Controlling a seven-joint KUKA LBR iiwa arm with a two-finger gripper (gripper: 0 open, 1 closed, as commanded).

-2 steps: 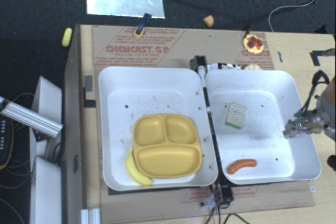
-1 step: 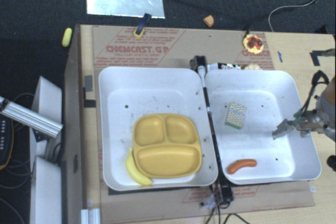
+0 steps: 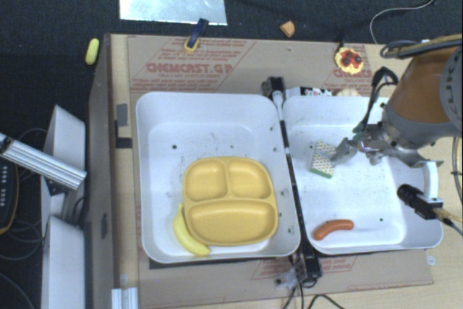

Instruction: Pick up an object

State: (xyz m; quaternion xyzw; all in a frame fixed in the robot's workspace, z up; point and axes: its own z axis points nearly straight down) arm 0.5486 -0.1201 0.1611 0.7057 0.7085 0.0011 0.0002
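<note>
camera view looks down on a table (image 3: 217, 58) covered with printed cardboard, bearing two shallow white bins side by side. the left bin (image 3: 155, 155) holds a yellow divided plate (image 3: 230, 200) with three compartments, and a yellow banana (image 3: 187, 234) lies tucked against the plate's lower left edge, touching it. the right bin (image 3: 362, 206) holds a small patterned sponge (image 3: 323, 159), greenish and white, lying near the bin's upper left part, and an orange sausage (image 3: 333, 228) lying flat near the bin's front wall, well apart from the sponge. the grey arm (image 3: 427, 101) with its orange band reaches in from the right over the right bin. its pincer (image 3: 346, 149) sits low just beside the sponge's right edge; whether it touches the sponge is unclear, and i cannot tell whether it is open or closed. nothing is seen gripped. on the cardboard behind the right bin sits a small red and yellow toy (image 3: 349, 59).
</note>
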